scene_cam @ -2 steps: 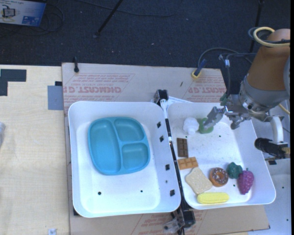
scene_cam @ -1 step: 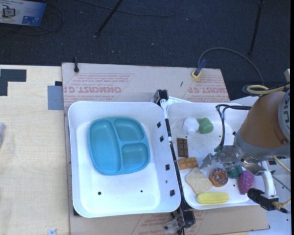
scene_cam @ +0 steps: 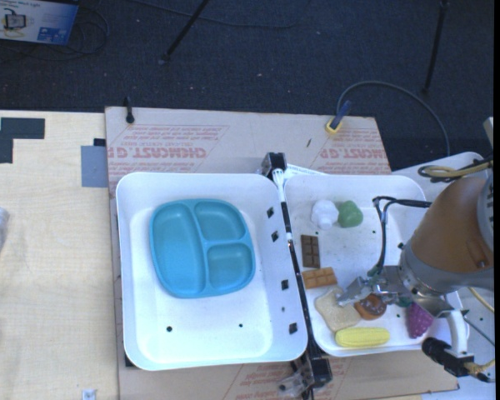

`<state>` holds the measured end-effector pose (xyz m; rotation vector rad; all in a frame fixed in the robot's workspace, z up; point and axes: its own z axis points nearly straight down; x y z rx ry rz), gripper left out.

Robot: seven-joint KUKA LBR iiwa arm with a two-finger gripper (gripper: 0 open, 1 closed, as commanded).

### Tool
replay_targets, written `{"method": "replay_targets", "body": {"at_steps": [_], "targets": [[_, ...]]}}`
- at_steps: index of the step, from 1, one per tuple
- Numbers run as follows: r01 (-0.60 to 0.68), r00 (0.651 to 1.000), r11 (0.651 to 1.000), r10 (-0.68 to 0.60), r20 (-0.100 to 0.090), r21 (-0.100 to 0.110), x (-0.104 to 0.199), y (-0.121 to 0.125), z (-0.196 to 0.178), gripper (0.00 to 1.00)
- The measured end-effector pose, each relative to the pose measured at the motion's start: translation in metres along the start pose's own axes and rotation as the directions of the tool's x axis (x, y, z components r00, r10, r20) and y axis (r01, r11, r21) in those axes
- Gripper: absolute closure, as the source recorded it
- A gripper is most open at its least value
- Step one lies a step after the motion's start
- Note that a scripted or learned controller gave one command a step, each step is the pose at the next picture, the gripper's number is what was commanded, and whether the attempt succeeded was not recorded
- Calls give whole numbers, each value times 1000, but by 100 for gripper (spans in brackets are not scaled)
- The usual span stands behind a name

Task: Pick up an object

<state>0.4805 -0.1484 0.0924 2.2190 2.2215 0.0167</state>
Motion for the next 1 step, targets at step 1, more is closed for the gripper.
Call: {"method": "replay_targets", "body": {"at_steps": [1], "targets": [[-4,1000,1000,4,-2,2,-1,0,-9,100]]}}
